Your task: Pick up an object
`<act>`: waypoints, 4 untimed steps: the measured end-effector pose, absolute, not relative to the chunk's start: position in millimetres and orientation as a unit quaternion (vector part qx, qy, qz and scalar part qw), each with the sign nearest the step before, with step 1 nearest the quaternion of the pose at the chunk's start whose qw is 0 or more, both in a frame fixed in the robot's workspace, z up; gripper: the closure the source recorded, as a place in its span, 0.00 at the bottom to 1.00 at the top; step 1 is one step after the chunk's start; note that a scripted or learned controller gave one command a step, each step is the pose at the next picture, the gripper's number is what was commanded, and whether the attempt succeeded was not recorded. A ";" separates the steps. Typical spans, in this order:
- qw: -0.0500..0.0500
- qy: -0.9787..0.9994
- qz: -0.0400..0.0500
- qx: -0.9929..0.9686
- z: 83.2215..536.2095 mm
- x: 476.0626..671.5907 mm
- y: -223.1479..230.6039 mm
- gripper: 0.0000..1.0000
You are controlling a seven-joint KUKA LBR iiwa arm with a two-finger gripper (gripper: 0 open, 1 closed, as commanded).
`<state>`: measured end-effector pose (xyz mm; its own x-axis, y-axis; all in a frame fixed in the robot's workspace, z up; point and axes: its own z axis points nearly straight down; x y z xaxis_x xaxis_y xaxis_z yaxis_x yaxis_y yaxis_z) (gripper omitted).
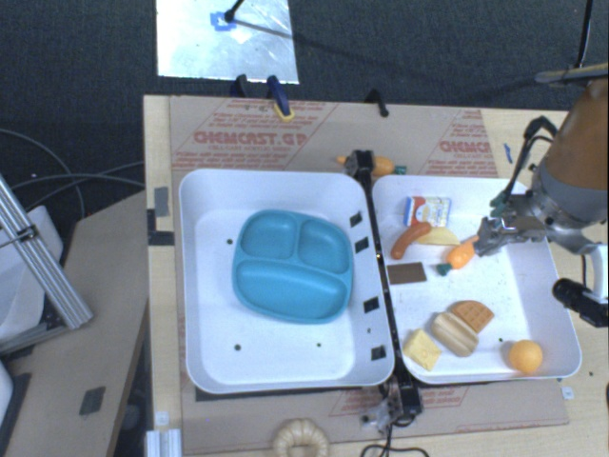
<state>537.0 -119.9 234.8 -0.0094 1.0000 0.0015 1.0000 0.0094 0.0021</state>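
Just left of the metal hand (485, 239), touching its tip, lies a small smooth orange carrot (461, 255). Whether the hand is gripping it, I cannot tell. Farther left: a brown flat square (407, 273), a glossy sausage (410, 238).

Blue divided plate (291, 265) in left bin (205, 350), claw (487, 238) beside small orange piece (461, 255) in right bin (561, 336)
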 end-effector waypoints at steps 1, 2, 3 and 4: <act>-0.001 0.711 0.001 0.703 238.3 521.6 -60.0 1.00; -0.001 0.710 0.000 0.704 224.6 501.8 -13.2 1.00; -0.001 0.710 0.001 0.704 215.4 490.9 43.9 1.00; 0.000 0.709 0.001 0.705 219.0 500.3 44.1 1.00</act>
